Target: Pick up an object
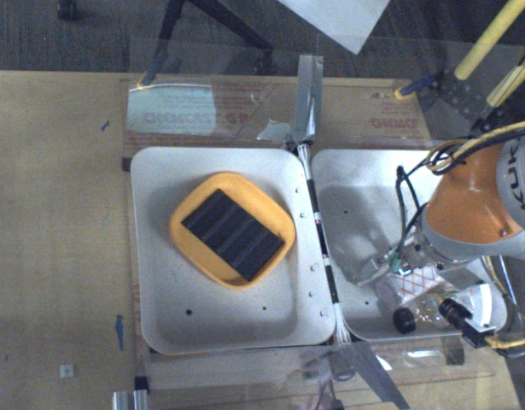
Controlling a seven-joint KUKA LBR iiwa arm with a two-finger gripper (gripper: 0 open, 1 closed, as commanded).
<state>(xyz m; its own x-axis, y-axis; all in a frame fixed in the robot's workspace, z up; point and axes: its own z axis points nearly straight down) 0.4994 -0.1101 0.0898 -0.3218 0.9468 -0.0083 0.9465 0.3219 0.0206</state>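
Looking at a yellow pad with a black ribbed face, lying mid left bin, well apart from the gripper (hanging low in the right bin, seemingly over a red-checked scrap); open or closed, cannot tell.

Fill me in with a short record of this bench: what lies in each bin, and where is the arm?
left bin: one yellow pad with a black ribbed panel on top, lying askew near the middle
right bin: a clear packet with red crisscross print, near the front
arm: grey with an orange band, reaching from the right into the right bin
pincer: low in the right bin, beside the packet
grip: cannot tell whether anything is held
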